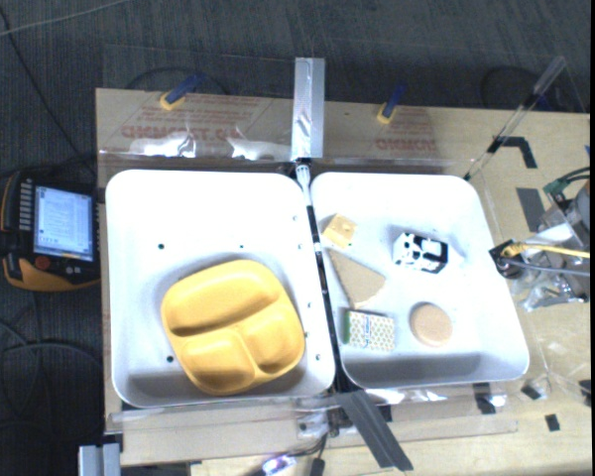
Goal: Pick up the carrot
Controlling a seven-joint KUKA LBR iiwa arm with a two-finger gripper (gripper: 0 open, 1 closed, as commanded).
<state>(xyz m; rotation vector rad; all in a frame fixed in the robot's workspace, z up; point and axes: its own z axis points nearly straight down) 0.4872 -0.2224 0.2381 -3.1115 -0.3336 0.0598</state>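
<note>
On the bench, two shallow white bins sit side by side. The left bin (139, 266) holds a glossy yellow plastic plate (233, 325) with three compartments and rounded corners. The right bin (476, 266) holds five small things, all apart from one another.

Which of them is the target is uncertain. The likeliest carrot (362, 279) is a pale tan wedge lying flat near the wall shared with the left bin, its point towards the far side. Around it are a small yellowish cube (339, 230), a black and white toy (419, 252), a flat tan disc (431, 323) and a green patterned box (369, 331).

Whether the gripper is released or clenched cannot be told.

To do the reach well, I judge it should come straight down over the wedge's narrower part, closing across its width and keeping clear of the wall and the box. The wedge looks thin and matte, so the grip must go low.
</note>
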